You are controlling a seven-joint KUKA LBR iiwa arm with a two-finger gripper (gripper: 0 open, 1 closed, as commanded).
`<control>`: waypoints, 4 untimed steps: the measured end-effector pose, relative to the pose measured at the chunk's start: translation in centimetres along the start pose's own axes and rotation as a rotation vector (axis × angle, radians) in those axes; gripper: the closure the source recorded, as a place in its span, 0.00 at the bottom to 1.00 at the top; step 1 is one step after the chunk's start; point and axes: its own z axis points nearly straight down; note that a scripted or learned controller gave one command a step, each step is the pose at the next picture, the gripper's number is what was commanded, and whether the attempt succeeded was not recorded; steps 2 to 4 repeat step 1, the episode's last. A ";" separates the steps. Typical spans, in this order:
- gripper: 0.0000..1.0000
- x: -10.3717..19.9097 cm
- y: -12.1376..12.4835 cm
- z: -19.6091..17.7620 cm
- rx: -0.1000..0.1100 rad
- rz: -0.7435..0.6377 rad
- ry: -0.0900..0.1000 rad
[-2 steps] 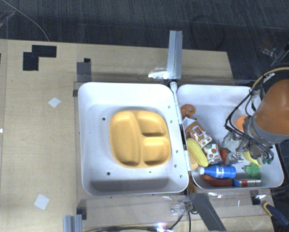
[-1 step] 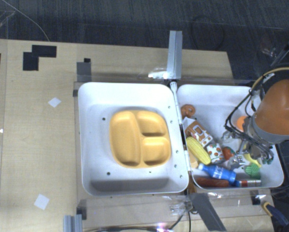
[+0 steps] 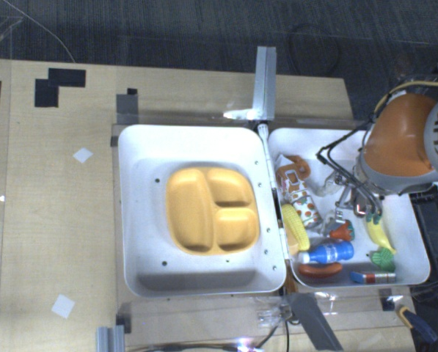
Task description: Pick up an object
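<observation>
My gripper [image 3: 345, 210] hangs low inside the right bin [image 3: 417, 229], under the arm's orange band [image 3: 398, 144]. It is just above an orange-red carrot-like toy [image 3: 341, 232]. Around it lie a yellow corn cob [image 3: 295, 224], a blue bottle [image 3: 327, 254], a red sausage [image 3: 320, 270], a yellow banana [image 3: 378, 232], a green toy [image 3: 383, 257], a red-and-blue marker [image 3: 373, 276] and a patterned snack pack [image 3: 298, 194]. Nothing is visibly held.
The left bin [image 3: 141, 196] holds a yellow divided tray [image 3: 210, 208]. A metal post [image 3: 265, 83] stands at the back between the bins. Black cables [image 3: 334, 152] loop off the wrist over the right bin. Wooden bench [image 3: 50, 218] extends to the left.
</observation>
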 end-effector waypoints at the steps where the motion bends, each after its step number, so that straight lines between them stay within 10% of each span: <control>1: 0.00 -3.9 -3.7 -9.3 0.001 0.075 -0.005; 4: 0.00 -3.9 -3.7 -9.3 0.001 0.075 -0.005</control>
